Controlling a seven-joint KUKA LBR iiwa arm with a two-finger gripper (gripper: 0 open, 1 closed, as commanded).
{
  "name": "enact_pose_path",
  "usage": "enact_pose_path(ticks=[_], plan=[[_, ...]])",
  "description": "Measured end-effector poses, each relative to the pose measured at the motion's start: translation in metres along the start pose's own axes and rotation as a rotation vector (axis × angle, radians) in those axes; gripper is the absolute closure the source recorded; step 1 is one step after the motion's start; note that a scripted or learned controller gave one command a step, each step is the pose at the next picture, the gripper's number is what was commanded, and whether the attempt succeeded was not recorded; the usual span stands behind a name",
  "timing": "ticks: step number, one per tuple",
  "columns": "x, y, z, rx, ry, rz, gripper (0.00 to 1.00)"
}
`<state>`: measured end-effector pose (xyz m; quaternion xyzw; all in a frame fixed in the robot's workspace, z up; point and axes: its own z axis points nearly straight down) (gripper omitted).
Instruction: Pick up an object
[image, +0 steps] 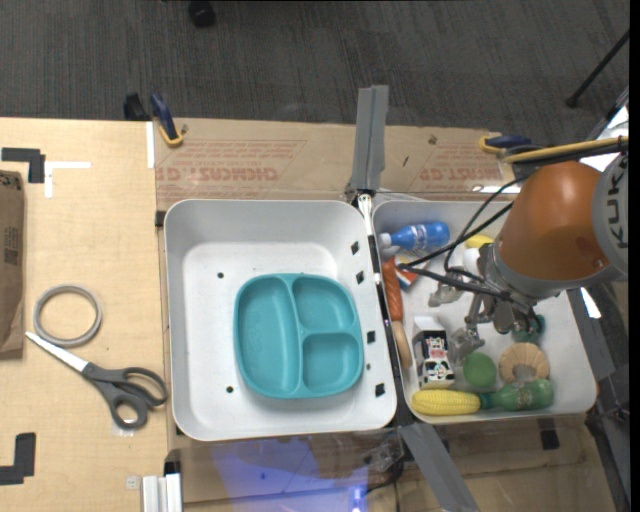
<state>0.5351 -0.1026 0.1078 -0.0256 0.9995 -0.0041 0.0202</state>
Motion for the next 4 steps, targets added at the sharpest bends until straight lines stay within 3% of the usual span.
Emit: enact_pose_path(ticks=[1, 2, 3, 4], plan=[[0.025, 0.006, -0.001, 0.003, -0.011, 0.175, 0.0], [0.05, -0.006, 0.007, 0.001, 0.013, 0.221, 0.0], [-0.022, -0.088, 0.017, -0.004, 0.037, 0.245, 0.0], [0.014, -0.066, 0.016, -0.001, 0.04, 0.414, 0.0]])
